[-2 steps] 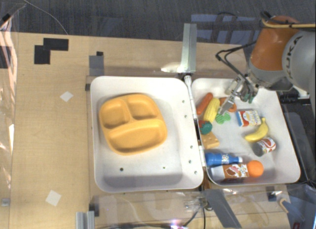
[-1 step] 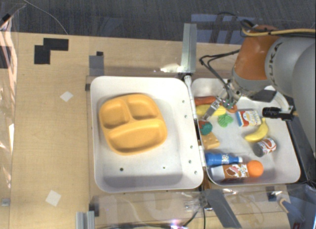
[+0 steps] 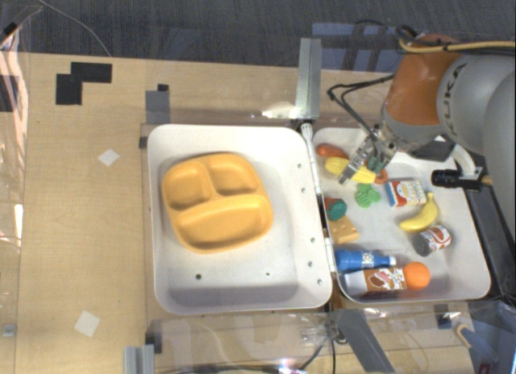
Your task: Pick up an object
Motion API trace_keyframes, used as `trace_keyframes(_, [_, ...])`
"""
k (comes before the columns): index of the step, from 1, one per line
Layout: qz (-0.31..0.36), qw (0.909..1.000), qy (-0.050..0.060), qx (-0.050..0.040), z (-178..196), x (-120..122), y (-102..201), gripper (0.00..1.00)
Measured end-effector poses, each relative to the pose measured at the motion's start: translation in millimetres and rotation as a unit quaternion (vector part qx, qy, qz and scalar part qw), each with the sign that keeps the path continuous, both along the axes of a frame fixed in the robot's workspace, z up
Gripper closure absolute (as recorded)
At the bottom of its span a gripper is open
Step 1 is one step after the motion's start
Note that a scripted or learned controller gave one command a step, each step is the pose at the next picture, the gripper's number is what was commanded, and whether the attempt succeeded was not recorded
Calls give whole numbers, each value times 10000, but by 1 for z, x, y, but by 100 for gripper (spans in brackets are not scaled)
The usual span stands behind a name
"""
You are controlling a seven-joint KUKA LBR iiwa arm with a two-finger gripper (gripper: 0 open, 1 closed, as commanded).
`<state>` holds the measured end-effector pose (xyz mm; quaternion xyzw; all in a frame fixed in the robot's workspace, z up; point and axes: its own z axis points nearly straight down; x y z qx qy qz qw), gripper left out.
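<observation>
In the left bin lies a yellow divided tray. At the right bin's upper left, the gripper hovers over a small yellow toy; whether it is open or closed cannot be told. That piece looks like light, rigid, smooth plastic, best pinched across its narrow middle. Further right lie a banana and an orange.

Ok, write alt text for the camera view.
A grey robot arm's gripper hangs over small toy foods in the right bin, just above a yellow piece. The left bin holds a yellow divided tray.
</observation>
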<state>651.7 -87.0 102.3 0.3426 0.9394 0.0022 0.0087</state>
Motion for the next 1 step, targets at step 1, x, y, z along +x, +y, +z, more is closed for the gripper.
trace_keyframes(1, [-431, 9991, -2, 11, 90, -20, 19, 100])
